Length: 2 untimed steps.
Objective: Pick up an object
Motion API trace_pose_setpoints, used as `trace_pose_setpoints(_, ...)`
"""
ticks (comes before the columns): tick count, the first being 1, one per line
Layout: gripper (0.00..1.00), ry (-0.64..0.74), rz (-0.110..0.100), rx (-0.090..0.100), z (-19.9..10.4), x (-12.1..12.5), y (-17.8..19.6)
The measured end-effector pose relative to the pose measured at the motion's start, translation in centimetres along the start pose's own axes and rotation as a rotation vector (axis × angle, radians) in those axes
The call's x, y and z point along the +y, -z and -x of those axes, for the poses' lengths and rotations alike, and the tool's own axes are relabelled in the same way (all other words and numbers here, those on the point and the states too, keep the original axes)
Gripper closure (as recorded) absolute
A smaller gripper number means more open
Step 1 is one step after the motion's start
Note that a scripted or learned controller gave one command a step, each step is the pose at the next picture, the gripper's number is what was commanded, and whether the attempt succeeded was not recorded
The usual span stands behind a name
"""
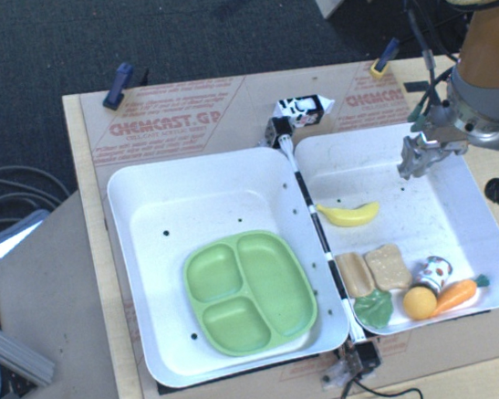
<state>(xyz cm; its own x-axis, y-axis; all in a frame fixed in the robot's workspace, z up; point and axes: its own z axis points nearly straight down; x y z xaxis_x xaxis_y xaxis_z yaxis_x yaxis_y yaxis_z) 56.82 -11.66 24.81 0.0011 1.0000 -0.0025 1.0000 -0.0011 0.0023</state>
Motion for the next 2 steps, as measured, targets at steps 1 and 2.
trace_pose_setpoints(1,0.0,0.001,-0.001,0.001,-0.1,0.0,-0.1)
trace_pose_setpoints(2,0.0,0.001,-0.005,0.003,-2.5,2.2,-9.2)
